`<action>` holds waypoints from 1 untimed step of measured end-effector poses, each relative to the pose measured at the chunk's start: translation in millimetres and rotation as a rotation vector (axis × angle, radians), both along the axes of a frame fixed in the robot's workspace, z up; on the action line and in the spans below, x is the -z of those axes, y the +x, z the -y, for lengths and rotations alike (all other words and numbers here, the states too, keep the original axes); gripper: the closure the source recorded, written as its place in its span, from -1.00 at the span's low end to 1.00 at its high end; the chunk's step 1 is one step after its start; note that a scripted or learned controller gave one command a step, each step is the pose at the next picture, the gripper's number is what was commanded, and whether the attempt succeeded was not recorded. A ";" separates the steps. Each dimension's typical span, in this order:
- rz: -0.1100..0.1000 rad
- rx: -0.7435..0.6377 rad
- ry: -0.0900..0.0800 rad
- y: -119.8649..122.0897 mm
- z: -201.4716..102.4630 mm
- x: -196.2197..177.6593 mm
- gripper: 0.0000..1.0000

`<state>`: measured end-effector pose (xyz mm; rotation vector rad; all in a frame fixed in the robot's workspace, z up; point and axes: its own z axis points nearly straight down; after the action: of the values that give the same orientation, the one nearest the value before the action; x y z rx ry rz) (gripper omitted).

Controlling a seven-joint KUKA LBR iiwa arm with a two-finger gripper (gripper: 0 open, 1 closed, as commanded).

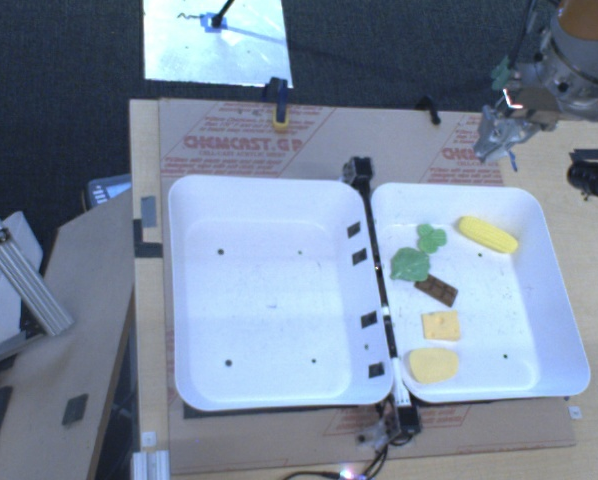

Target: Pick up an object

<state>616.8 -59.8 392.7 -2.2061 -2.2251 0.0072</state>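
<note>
The right bin (554,298) holds several small things: a yellow corn cob (488,234) at the back, two green leafy pieces (431,237) (410,264), a brown bar (437,289), a yellow cheese square (440,325) and a pale yellow round piece (433,365) at the front. My gripper (491,140) hangs high above the bench, beyond the right bin's far edge, up and to the right of the corn cob. Nothing is seen between its fingers.
The left bin (269,288) lies beside the right one, joined by a black clipped divider (377,278). A reflective sheet (217,28) lies on the dark floor behind the bench. A black fixture (591,176) sits at the right edge.
</note>
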 end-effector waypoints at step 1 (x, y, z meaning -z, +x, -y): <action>0.008 -0.002 0.000 20.7 -80.3 57.7 1.00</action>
<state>637.5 20.5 335.0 -2.2078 -2.2317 -0.0010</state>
